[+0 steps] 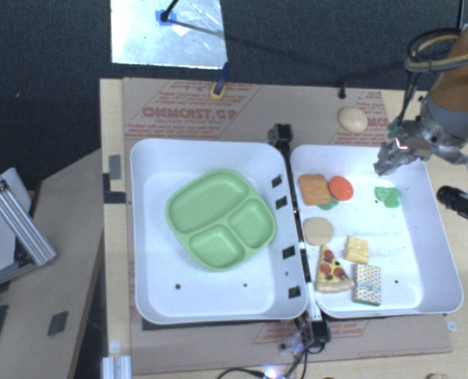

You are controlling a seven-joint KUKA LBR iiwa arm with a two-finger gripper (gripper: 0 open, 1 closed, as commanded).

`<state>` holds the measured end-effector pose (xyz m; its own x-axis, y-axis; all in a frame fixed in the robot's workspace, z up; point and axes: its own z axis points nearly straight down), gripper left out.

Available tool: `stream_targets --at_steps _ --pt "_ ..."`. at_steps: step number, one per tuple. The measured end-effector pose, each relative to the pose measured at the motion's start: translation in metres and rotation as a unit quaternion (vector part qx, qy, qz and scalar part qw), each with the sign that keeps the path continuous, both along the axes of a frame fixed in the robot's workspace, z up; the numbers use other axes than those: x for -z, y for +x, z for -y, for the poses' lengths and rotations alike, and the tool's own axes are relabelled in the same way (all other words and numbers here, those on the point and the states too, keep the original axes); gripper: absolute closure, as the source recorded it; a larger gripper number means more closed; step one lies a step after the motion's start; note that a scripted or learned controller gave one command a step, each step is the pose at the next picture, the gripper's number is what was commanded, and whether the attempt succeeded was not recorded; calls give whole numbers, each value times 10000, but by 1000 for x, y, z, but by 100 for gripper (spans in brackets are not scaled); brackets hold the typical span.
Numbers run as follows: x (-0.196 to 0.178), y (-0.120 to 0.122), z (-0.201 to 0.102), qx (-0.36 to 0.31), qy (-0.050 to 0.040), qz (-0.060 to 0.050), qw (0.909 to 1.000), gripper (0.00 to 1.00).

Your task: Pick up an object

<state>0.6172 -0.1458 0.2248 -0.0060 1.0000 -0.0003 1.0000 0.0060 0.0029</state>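
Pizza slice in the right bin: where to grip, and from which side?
Probably straight down on the pizza slice, fingers across its narrow upper half. It lies flat, tip toward the far rim, crust near. The bin divider crowds its left and the yellow block its right, so side approaches look cramped.

Grey arm (pixel 454 121), orange band, dark cables.

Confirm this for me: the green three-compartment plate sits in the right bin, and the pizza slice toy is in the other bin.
Wrong bin. The camera view shows the green three-compartment plastic plate in the left white bin; the triangular pizza slice toy is in the other bin, the right white bin.
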Motion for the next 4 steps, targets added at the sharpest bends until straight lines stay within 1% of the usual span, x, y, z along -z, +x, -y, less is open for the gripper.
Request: stream_targets --at_steps 1,2,3,4 --pt "-9 -25 -41 -10 7 -12 10000 100" --pt "9 -55 -77 2 2 -15 10000 100" --pt "0 -56 -67 22 2 -4 10000 100" --pt "-4 -45 -84 -4 4 0 10000 100"
